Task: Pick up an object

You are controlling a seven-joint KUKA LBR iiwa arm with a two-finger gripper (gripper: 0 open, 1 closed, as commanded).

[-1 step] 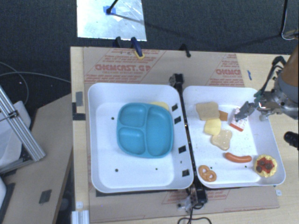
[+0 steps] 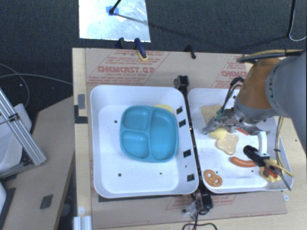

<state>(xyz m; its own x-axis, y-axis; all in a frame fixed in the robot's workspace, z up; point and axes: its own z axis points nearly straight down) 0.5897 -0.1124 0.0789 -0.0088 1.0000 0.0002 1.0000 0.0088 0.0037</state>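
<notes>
The grey arm's two-finger gripper (image 2: 212, 126) reaches low into the right shallow white bin (image 2: 201, 150), seemingly to take one of the toy foods scattered there; whether its jaws are parted or clenched I cannot tell. Just beside its tip lies a pale yellow, lumpy plastic piece (image 2: 219, 133), touching a beige toast-shaped slice (image 2: 229, 144). The blue sectioned plastic plate (image 2: 148, 132) sits apart in the left shallow white bin (image 2: 108, 176)

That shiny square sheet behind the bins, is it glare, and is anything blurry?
Camera view: yes, the silvery sheet reflects light in pale patches; the blue divided plate and left bin are evenly lit with soft shadows; the arm looks slightly soft, and the small food items near the gripper are hard to make out.
</notes>
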